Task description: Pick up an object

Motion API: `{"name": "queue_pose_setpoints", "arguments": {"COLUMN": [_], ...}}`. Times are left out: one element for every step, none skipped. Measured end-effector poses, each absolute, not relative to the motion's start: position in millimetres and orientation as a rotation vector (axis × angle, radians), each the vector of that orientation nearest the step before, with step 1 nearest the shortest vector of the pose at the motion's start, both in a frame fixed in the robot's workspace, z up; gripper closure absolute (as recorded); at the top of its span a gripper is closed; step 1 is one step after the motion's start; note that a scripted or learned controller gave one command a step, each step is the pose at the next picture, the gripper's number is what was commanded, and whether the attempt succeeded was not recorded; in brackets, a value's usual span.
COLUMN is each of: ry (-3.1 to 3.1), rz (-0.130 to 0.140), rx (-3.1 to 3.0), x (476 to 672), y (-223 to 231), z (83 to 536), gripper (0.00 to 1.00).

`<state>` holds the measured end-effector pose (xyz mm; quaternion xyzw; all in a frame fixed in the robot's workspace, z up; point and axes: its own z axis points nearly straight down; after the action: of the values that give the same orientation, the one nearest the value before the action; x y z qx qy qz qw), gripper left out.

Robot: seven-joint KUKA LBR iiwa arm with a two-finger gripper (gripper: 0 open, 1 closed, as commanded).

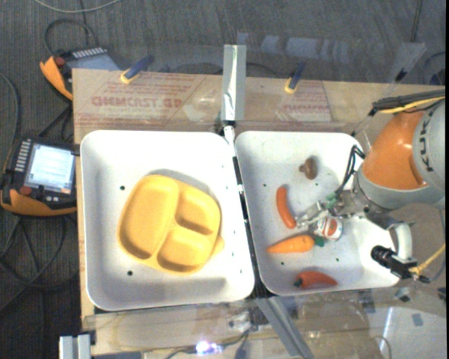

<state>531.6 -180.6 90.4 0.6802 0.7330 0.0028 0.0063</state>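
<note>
The right bin [337,144] holds an orange sausage [284,206], a carrot [290,245], a red pepper [316,279] near the front wall and a small brown piece [309,167] toward the back. A small red, white and green object [330,229] lies just right of the carrot's green end. My gripper [316,215] reaches in from the right and hangs low over the bin's middle, between the sausage and that small object, right above the carrot's top. It touches or nearly touches the small object.
The left bin [97,200] holds a yellow divided plate [172,223]. A ridge between the bins [239,200] separates them. The arm's orange band [393,159] looms over the right bin's right wall. A handheld pendant [41,174] lies off the bench to the left.
</note>
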Motion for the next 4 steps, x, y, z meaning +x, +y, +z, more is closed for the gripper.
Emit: {"name": "queue_pose_setpoints", "arguments": {"ry": [2.29,2.29,2.478,2.475], "rz": [0.01,0.009,0.004,0.006], "rx": [2.127,2.127,1.915,1.915], "x": [532.9,532.7,486.3,487.4], "y": [-182,-182,-115,-115], "z": [100,100,93,102], "gripper": [1.0,0.0,0.0,1.0]}}
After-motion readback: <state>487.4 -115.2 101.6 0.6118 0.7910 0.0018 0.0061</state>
